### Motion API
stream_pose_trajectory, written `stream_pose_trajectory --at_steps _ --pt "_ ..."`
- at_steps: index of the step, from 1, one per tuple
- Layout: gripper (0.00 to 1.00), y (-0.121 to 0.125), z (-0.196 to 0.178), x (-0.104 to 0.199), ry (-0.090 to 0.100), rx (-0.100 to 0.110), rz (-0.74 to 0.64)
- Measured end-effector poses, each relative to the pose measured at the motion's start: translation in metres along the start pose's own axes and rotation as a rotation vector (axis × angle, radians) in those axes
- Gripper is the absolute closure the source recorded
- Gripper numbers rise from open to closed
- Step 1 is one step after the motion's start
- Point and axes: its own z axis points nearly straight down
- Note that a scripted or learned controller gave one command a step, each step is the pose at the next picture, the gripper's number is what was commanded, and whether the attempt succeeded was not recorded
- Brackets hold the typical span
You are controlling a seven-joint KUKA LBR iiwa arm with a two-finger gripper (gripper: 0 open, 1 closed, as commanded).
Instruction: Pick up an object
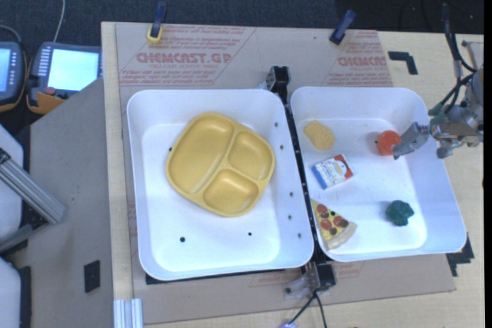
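red "chemcast gp" lettering is showing on the board (pixel 184 57) at twelve o'clock; the gripper (pixel 425 140) is hovering at three o'clock, its grip impossible to tell.

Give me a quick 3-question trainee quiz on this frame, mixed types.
1. True or false: the yellow divided plate lies in the left bin.
2. Which item is nearest the claw? A) pizza slice B) orange-red item C) green item
3. Fill in: the blue-and-white carton lies in the ___ bin.

Key: 1 true; 2 B; 3 right.
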Motion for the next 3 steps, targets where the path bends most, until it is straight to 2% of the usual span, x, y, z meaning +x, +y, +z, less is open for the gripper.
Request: stream_pose_trajectory --at_steps 1,2,3 --pt "0.0 0.002 -0.007 0.001 -0.003 -0.014 -0.004" --pt "0.0 0.006 0.039 -0.006 -0.001 -0.009 -0.003" --pt "0.0 0.009 0.101 -0.001 0.0 -0.008 -0.004"
